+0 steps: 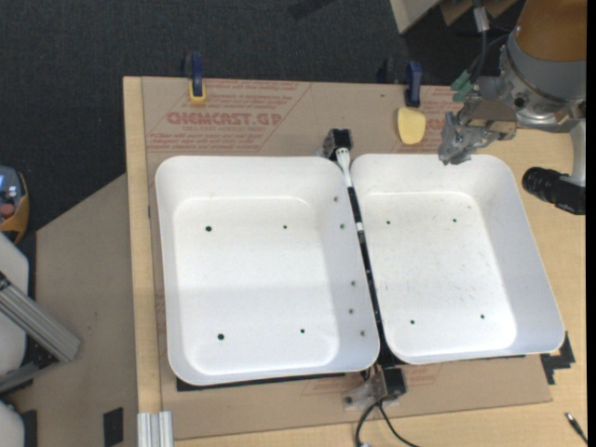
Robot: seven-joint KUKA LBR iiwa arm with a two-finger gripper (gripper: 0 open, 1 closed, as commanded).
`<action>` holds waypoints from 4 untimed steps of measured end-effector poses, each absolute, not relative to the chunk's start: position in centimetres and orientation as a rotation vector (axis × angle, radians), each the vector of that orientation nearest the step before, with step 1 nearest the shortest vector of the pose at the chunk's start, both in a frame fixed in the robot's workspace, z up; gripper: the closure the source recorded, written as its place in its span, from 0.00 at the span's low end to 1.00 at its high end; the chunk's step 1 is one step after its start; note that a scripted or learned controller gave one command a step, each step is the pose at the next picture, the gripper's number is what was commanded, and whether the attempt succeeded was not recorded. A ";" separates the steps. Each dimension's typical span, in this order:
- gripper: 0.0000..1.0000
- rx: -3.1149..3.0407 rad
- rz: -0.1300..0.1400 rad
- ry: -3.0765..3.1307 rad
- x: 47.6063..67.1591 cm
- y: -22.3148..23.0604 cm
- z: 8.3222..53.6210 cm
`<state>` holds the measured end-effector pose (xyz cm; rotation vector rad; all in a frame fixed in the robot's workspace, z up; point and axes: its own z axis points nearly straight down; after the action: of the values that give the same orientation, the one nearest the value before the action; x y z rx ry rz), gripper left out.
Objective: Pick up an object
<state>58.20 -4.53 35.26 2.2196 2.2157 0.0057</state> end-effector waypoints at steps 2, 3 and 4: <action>1.00 2.221 -0.008 2.232 59.6 -1.3 30.5; 1.00 2.218 0.005 2.219 58.5 -1.5 34.1; 1.00 2.222 0.002 2.218 56.2 -3.2 35.7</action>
<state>56.24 -3.18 35.74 2.2222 2.2176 0.0018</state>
